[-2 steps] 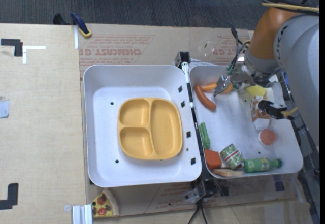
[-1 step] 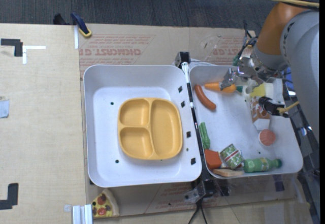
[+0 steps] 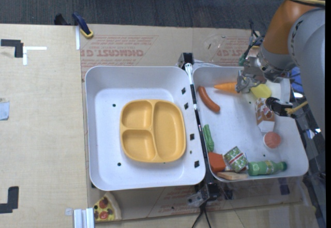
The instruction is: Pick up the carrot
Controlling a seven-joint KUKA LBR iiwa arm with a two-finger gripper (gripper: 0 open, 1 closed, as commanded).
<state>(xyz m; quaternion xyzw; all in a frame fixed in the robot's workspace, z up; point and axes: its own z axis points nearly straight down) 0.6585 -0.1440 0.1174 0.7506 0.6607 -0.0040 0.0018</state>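
The carrot (image 3: 225, 87) is a small orange cone lying in the right bin (image 3: 243, 123), near its far wall, with its tip pointing left. My gripper (image 3: 245, 84) is low over the bin at the carrot's thick right end, right against it. The wrist hides where the two meet, so a grasp is not visible. The grey arm with its orange band (image 3: 283, 25) reaches in from the upper right.
A red sausage (image 3: 208, 99) lies just left of and below the carrot. A yellow item (image 3: 261, 91) and a small carton (image 3: 265, 114) sit under the wrist. A green bottle (image 3: 266, 168), a box (image 3: 235, 158) and a green pod (image 3: 208, 137) line the near side. The left bin holds a yellow divided plate (image 3: 153, 130).
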